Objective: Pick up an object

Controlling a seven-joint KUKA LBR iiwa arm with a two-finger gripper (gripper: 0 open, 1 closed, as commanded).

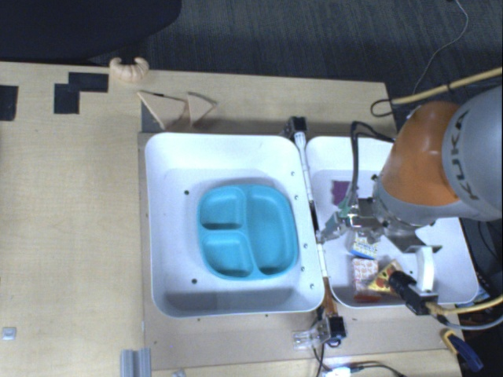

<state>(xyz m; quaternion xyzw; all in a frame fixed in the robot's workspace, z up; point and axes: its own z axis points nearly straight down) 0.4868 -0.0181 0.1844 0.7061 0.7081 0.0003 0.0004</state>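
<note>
Arm (440,163) reaches low into the right bin (464,281); its claw (363,228) sits over a small heap of packets (368,269) near the bin's front, and I cannot tell how the claw stands. A purple item (340,189) lies further back. Left bin (169,210) holds a blue divided tray (247,230).

Left bin (169,210): plain white. Divided tray (247,230) inside it, well left of claw (363,228): uniform turquoise-blue, no pattern. Right bin (456,277): white. Small purple item (340,189) just above claw. Packet (364,273) below claw: white with red speckled print. Beside it, item (385,277) in yellow and red. Arm (428,163) over claw: orange band, grey casing with black lettering. Table (71,234): pale beige wood. Floor (314,22) beyond: dark grey.
</note>
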